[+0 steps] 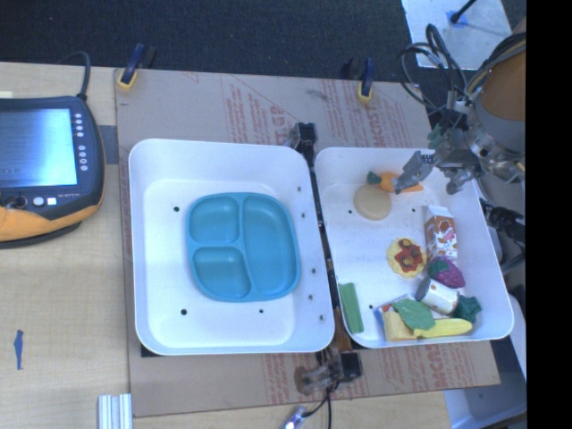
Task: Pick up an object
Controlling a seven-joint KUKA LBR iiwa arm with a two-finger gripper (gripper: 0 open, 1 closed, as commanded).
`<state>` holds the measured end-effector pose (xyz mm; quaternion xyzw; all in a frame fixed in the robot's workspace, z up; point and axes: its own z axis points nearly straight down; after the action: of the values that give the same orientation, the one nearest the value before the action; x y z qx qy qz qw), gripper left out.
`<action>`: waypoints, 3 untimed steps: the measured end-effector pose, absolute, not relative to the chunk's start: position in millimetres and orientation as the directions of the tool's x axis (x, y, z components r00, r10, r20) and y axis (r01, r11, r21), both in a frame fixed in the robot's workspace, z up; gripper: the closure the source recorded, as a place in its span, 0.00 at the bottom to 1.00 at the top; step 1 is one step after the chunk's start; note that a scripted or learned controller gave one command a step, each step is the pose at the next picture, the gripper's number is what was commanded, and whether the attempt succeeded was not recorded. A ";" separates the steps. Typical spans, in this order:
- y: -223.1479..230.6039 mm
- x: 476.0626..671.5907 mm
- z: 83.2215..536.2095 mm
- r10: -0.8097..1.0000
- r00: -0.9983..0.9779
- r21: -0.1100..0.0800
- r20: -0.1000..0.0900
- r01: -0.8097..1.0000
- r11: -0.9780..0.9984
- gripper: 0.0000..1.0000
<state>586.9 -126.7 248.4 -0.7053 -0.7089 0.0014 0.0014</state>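
Right bin (353,164): smooth plastic toy food lying about — round tan cookie (373,203), orange carrot (387,182), flat pizza slice (407,256). Gripper (433,173) hovering over the bin's upper right, fingers spread, gripping nothing, arm reaching in from right. Left bin (143,239) holding a glossy blue divided plate (242,245).

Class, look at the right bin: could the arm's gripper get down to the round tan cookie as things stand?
Probably yes. The gripper hangs just beside the cookie, which lies apart from the other toys, with nothing on top of it.
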 end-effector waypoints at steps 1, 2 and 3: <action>-163.9 632.8 94.9 1.000 -0.002 0.002 -0.002 1.000 0.002 0.00; -122.8 558.6 91.7 1.000 -0.003 -0.004 -0.001 1.000 0.003 0.00; -134.9 617.5 92.1 1.000 -0.003 -0.002 0.000 1.000 0.003 0.00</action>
<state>617.5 -134.9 92.1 -0.7060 -0.7083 0.0007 0.0006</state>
